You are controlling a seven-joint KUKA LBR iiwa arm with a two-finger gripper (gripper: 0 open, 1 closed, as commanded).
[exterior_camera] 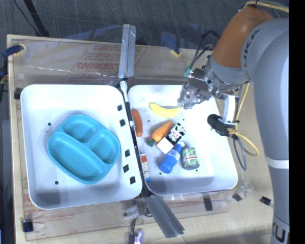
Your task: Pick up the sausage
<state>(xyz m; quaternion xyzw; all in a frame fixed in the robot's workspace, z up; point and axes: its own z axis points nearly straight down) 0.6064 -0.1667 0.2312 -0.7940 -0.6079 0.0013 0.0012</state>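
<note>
Against right bin's [224, 174] left wall: smooth oblong sausage [137, 122] | hand [187, 101]: grip unclear

Single fixed camera above the bench [66, 50], slanted downward view, both white bins [35, 105] framed

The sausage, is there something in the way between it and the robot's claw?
Yes, the banana. The sausage lies by the right bin's left wall, and the gripper hovers over the banana's right end, so the banana stretches across the gap between them.
</note>
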